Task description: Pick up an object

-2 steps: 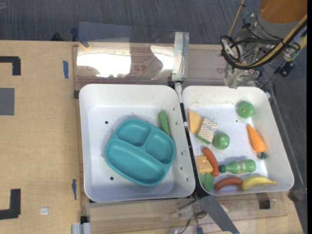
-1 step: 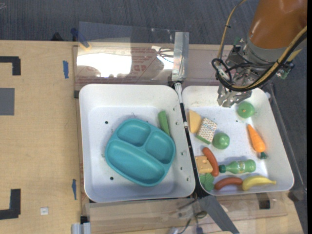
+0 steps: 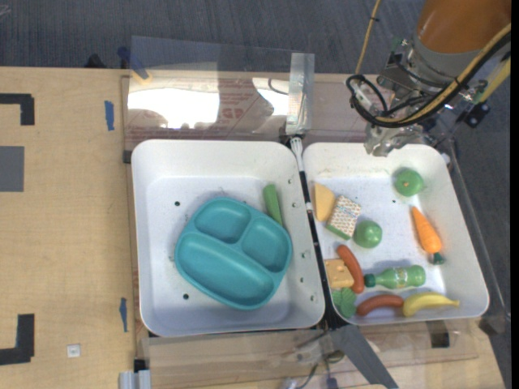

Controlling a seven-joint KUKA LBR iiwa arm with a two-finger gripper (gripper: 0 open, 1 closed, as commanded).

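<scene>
Overhead, claw (image 3: 388,142) above right bin's (image 3: 466,217) far rim.

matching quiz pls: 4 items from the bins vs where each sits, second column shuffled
Items:
1. teal tray
2. carrot
3. banana
4. green bottle

Places:
A. right bin, near corner at the front right
B. left bin, filling its middle
C. right bin, by the right wall
D. right bin, lying just above the banana

Pairs: 1-B, 2-C, 3-A, 4-D

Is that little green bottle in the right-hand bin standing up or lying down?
Lying down. The green bottle rests on its side on the right bin's floor, cap pointing toward the left bin, just above the banana.
</scene>
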